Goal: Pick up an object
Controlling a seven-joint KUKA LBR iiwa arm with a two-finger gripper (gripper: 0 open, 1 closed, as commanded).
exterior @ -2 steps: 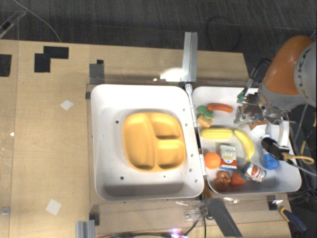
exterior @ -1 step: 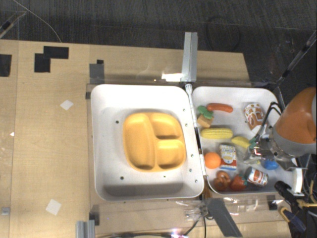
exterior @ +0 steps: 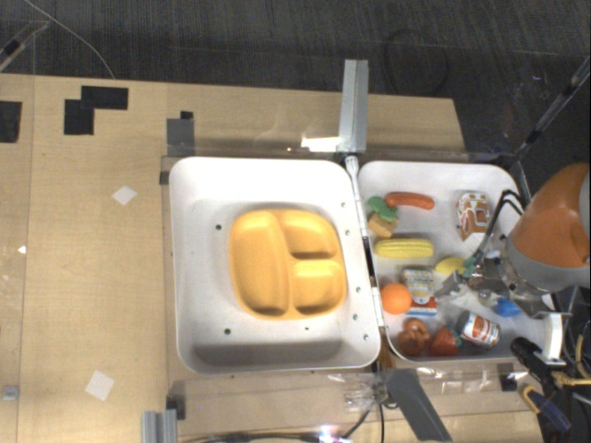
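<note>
The end effector [exterior: 464,280] sits low in the right bin [exterior: 434,170], seemingly over the yellow lemon [exterior: 449,267]; whether it is spread or pressed together cannot be told. Crowding is the risk: the orange [exterior: 396,298], the small carton [exterior: 420,285] and the can [exterior: 479,329] lie close by, so a descent could nudge neighbours or glance off the round fruit. The left bin [exterior: 199,275], holding a yellow tray [exterior: 284,259], offers more room.

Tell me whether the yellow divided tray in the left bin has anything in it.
Empty. The yellow tray lies flat in the left bin, and all three compartments show bare yellow plastic; the toy food sits in the right bin.
</note>
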